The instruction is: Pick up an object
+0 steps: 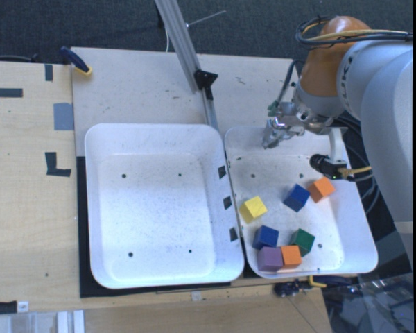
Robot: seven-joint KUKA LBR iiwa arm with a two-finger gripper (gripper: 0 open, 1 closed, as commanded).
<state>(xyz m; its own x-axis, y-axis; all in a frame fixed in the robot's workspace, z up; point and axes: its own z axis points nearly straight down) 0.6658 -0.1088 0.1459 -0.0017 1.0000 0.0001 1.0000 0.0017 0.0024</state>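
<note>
My gripper [274, 137] hangs over the far edge of the right bin [347, 252], pointing down, with nothing seen between its fingers. Several small blocks lie in that bin, all nearer the camera than the gripper. A yellow block [254, 208] sits by the bin's left wall. A blue block [297, 197] and an orange block [322, 189] lie side by side to the right. Closer to the front are another blue block [266, 236], a green block [304, 241], a purple block [270, 258] and a second orange block [291, 255].
The left bin [152, 207] stands beside the right one. A slanted metal post [184, 44] with a black clamp rises behind the bins. A black cable fitting [326, 165] hangs over the right bin's far right side. Tape marks lie on the bench at left.
</note>
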